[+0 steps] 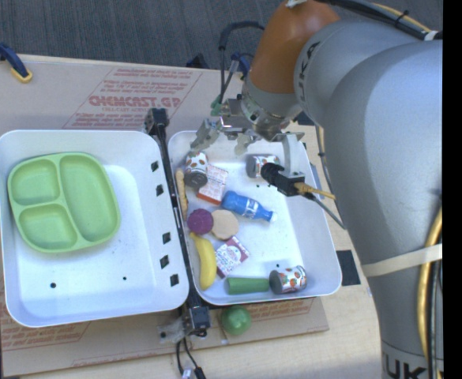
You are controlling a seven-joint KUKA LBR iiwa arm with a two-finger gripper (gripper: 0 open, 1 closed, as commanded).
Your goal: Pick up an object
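Observation:
My gripper hangs over the back end of the right bin, its fingers spread open with nothing between them. Just below it lie a small striped can and a red and white packet. A silver can sits to its right. Further forward in the same bin are a blue bottle, a purple disc, a tan disc, a banana, a pink packet, a green cylinder and a patterned can.
The left bin holds a green divided plate. A green ball lies outside the bins at the front. The grey arm covers the right side of the bench. Black clips run along the bins' shared wall.

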